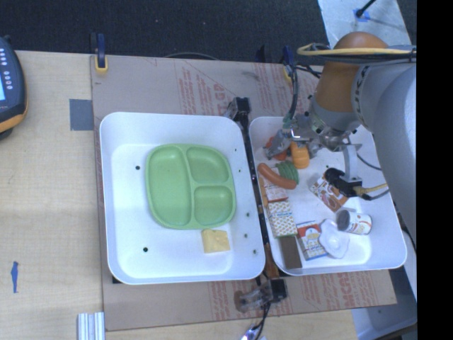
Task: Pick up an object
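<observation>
My gripper hangs low over the far left corner of the right bin, under the grey arm with its orange band. Right below it lie a small orange piece, a green piece and a red piece. A sausage-like orange-red object lies just in front of them, by the bin's left wall. From this angle I cannot make out whether anything is held.
The right bin also holds patterned packets, a small box, a can, a white lid, a snack packet and a brown block. In the left bin sit a green divided plate and a yellow block.
</observation>
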